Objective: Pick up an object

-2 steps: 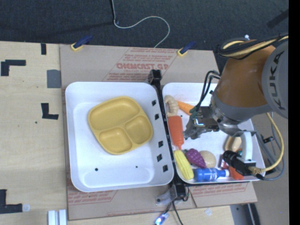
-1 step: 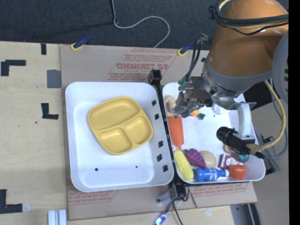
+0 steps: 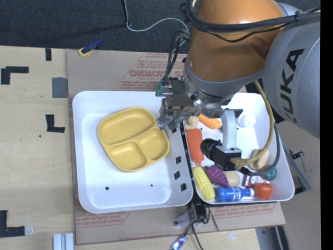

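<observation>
At the near end of the right bin (image 3: 260,105) lie a blue bottle (image 3: 232,194), a corn cob (image 3: 203,183) and a red tomato (image 3: 264,190), packed close together. Behind them a long orange piece (image 3: 194,144) lies along the wall (image 3: 179,160) between the two bins, with a small carrot (image 3: 210,122) farther back. The left bin (image 3: 91,191) holds one yellow plate (image 3: 133,138). The gripper (image 3: 173,113) hangs over the far part of this wall, just beside the plate's rim; whether it is open or closed cannot be told, and no object is seen in it. Probably the danger is that it descends on the wall or the rim, closes on nothing, or pushes the plate aside.
</observation>
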Tool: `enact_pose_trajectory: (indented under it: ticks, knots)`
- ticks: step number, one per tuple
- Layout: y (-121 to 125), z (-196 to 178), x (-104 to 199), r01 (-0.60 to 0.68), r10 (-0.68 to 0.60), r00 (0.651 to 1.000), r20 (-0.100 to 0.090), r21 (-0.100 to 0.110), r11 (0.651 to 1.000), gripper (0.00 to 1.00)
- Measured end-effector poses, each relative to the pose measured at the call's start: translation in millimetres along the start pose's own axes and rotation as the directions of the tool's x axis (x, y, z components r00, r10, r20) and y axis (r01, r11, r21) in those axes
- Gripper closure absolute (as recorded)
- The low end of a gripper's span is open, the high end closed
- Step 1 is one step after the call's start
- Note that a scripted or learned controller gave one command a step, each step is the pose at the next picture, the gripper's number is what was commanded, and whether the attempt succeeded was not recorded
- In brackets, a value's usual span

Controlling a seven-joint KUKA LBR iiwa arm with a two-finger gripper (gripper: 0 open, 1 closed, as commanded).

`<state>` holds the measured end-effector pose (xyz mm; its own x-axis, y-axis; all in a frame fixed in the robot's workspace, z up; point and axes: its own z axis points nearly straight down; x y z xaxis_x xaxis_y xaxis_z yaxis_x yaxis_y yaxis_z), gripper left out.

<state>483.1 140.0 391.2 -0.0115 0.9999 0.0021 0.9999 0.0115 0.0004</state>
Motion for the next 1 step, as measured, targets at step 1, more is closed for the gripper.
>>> enact_pose_trajectory:
  ticks: [1]
  knots:
    - [0.2,-12.5,-19.4,-0.010,0.010,1.000,0.002,0.001,1.000,1.00]
